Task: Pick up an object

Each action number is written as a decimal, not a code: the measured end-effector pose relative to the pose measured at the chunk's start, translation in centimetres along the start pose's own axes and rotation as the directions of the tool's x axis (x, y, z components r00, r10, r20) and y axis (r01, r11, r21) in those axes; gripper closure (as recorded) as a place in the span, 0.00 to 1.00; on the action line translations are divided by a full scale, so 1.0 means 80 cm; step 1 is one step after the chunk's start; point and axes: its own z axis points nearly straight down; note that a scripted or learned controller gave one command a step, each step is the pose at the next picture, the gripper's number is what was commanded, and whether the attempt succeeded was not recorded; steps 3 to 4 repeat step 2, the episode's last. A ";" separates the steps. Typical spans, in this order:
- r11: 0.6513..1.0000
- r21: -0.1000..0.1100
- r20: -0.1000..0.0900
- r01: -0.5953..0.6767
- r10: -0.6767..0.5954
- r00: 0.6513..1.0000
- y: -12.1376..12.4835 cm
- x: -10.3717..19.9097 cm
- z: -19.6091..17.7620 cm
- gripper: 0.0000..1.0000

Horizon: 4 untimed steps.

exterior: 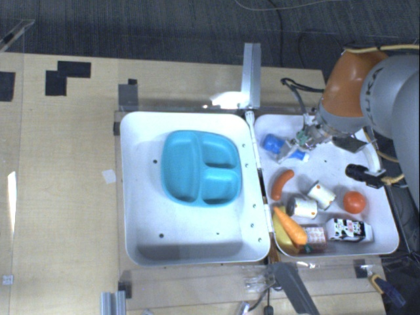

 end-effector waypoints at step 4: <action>0.970 0.004 0.000 -0.242 0.242 0.970 -0.002 -0.038 -0.103 1.00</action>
